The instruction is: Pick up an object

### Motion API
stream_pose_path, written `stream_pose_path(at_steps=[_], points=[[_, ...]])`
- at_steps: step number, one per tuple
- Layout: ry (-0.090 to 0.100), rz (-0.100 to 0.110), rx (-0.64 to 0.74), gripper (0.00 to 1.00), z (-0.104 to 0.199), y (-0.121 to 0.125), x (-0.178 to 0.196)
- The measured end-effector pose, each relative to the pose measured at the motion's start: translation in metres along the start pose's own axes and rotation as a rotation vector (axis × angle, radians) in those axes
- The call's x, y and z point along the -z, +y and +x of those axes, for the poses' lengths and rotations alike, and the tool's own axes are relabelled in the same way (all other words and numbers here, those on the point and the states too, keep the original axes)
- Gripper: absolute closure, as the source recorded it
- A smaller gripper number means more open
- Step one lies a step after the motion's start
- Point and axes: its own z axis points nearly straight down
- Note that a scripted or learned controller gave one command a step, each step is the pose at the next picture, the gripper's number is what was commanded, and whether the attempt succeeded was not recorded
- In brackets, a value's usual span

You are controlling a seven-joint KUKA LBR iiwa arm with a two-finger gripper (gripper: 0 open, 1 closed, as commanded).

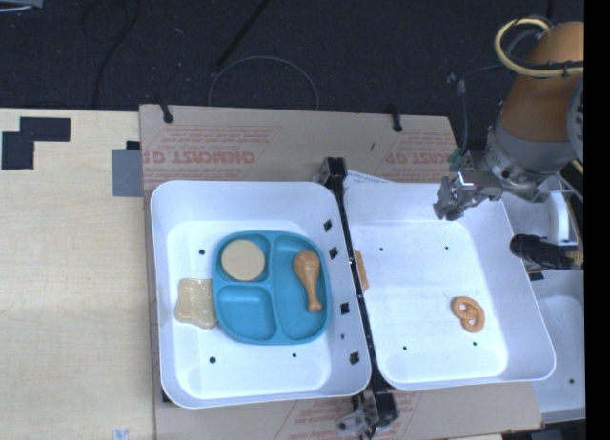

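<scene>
Wooden bench [67,286], cardboard sheet under two white bins. Gripper [454,200] hangs over far right part of right bin [419,352]; nothing seen between fingers, open or shut cannot tell. Pretzel [467,313] lies on right bin floor, well apart from gripper, nearer camera. Left bin [191,214] holds blue tray [250,319]: round cracker [241,259], drumstick [309,279] in compartments; bread slice [196,302] touching tray's left edge.

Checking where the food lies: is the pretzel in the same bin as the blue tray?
No, the pretzel lies in the right bin, while the blue tray sits in the left bin.
</scene>
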Motion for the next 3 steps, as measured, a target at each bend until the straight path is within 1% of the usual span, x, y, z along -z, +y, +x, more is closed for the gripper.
stream_pose_path(at_steps=[1, 2, 3], points=[[0.002, 0.006, 0.001, 1.00, 0.044, -0.006, -0.009], [0.002, 0.007, 0.001, 1.00, 0.098, -0.014, -0.020], [0.001, 0.006, 0.001, 1.00, 0.152, -0.031, -0.010]])
